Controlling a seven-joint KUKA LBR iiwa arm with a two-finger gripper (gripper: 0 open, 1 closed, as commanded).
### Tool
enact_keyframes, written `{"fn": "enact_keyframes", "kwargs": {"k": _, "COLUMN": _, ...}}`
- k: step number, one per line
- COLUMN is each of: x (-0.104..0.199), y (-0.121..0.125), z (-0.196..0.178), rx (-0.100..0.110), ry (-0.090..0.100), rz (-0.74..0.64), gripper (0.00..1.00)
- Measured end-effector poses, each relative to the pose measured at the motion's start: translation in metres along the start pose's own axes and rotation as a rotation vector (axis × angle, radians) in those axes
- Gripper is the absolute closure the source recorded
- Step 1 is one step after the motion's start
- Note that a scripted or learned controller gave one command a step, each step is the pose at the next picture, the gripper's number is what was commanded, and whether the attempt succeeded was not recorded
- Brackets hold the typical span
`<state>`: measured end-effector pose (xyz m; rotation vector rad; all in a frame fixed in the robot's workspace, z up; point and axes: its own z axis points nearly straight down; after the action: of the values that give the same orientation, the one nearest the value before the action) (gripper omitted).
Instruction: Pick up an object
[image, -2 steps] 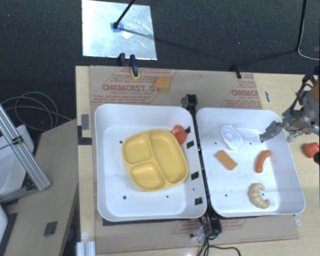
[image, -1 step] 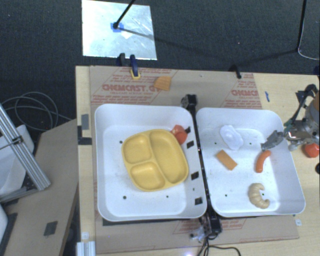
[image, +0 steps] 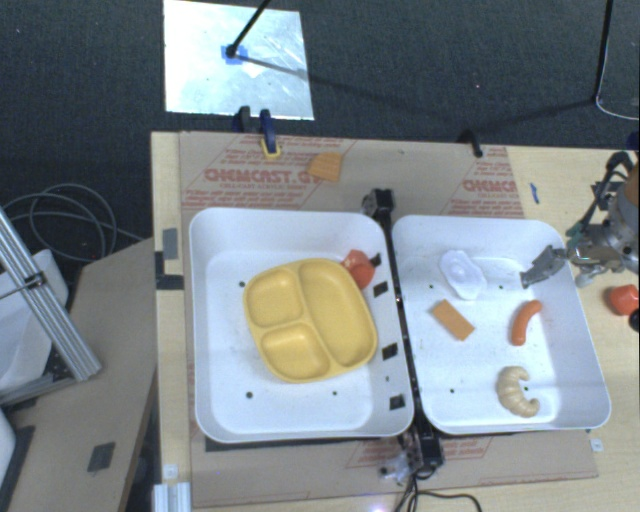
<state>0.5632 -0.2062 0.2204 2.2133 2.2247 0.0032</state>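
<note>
Four food items are lying in the right bin while the end effector, fingers apart and holding nothing, is hovering at its upper right above the sausage.

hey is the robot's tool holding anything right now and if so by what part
Nothing is held. The tool hangs over the right bin's upper right area, above the sausage, with nothing between its fingers.

Wooden bench carried cardboard sheet; two white bins sat side by side on it: left bin, right bin. Small orange block lay behind.
</note>
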Motion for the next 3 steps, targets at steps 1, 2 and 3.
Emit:
{"fn": "enact_keyframes", "kwargs": {"k": 1, "x": 0.000, "y": -0.024, "z": -0.012, "rx": 0.002, "ry": 0.001, "rz": 0.004, "gripper": 0.00}}
{"fn": "enact_keyframes", "kwargs": {"k": 2, "x": 0.001, "y": -0.058, "z": 0.109, "rx": 0.013, "ry": 0.005, "rz": 0.006, "gripper": 0.00}}
{"fn": "enact_keyframes", "kwargs": {"k": 3, "x": 0.070, "y": -0.077, "z": 0.113, "rx": 0.006, "ry": 0.004, "rz": -0.003, "gripper": 0.00}}
